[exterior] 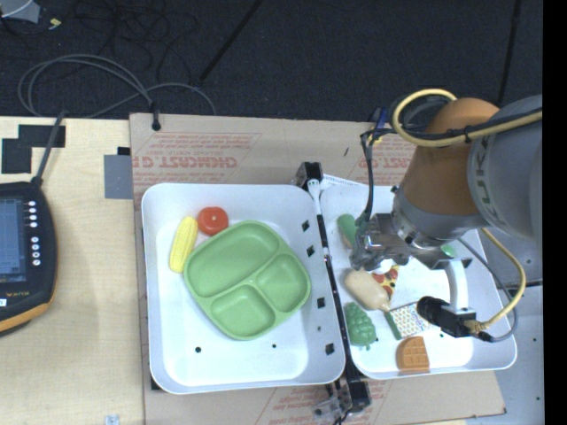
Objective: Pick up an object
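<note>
My gripper [372, 253] hangs low in the right bin [496, 348], near its left wall. Just below it lies a beige oval toy [366, 289], close to the gripper's tip; whether they touch cannot be made out. A green stick-shaped toy [345, 227] sits just left of the gripper, partly hidden by it. A small red and yellow toy [386, 280] peeks out beside the beige one. Nearer the front lie a bumpy green toy [361, 326], a checkered card [407, 320] and a brown waffle piece [412, 354].
The left bin [168, 326] holds a green divided plate [246, 277], a yellow corn cob [183, 243] and a red tomato [212, 220]. A black divider [323, 264] runs between the bins. A handheld controller [19, 251] lies at the far left of the bench.
</note>
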Available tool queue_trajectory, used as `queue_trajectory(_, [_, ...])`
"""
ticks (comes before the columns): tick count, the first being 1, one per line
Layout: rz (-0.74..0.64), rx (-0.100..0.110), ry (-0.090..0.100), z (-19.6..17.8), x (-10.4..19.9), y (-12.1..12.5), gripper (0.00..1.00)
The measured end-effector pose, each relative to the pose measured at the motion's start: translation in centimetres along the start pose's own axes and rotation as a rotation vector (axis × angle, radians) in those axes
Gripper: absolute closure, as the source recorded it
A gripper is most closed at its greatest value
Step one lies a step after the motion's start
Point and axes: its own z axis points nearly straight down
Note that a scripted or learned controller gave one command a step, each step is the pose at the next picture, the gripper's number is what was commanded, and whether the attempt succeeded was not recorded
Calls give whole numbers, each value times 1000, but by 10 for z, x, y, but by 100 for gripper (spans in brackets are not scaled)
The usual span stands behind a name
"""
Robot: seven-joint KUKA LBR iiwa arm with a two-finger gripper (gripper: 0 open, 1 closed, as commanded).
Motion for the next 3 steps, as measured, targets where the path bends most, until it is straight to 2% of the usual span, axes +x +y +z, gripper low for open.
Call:
queue_trajectory(1, [2, 8, -1, -24, 54, 37, 100])
queue_trajectory(2, [7, 5, -1, -115, 45, 0, 100])
queue_trajectory(3, [7, 6, -1, -186, 39, -57, 100])
